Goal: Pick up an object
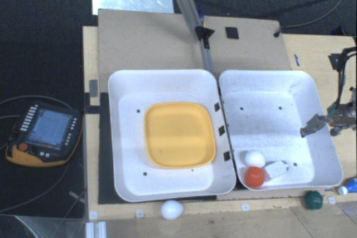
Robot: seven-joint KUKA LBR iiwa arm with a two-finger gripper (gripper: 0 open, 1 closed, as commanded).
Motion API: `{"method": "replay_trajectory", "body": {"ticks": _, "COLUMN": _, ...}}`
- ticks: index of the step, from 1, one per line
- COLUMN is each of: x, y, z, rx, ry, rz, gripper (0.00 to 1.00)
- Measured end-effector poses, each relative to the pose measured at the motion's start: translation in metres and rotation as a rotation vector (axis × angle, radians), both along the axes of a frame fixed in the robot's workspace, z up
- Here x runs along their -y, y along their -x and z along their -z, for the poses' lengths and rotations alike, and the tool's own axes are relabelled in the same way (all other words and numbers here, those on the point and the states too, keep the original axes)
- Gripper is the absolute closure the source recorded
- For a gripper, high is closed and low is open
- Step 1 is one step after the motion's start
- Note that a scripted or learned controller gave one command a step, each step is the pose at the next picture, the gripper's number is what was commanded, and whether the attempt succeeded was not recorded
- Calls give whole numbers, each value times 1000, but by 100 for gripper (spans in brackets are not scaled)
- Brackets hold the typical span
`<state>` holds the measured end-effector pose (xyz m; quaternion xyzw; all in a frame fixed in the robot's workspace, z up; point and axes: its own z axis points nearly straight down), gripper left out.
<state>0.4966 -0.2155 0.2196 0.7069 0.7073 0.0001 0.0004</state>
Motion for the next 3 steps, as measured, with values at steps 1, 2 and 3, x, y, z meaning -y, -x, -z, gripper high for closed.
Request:
{"method": "replay_trajectory", "body": {"ticks": 1, "x": 1, "y": -1, "z": 61, "rx": -4, "ry": -1, "rz": 1, "gripper": 0}}
{"method": "replay_trajectory", "body": {"ticks": 2, "x": -2, "y": -4, "z": 122, "rx": -4, "ry": -2, "rz": 0, "gripper": 0}}
{"method": "replay_trajectory", "body": {"ticks": 3, "x": -2, "y": -4, "z": 129, "rx": 0, "ry": 0, "rz": 0, "gripper": 0}}
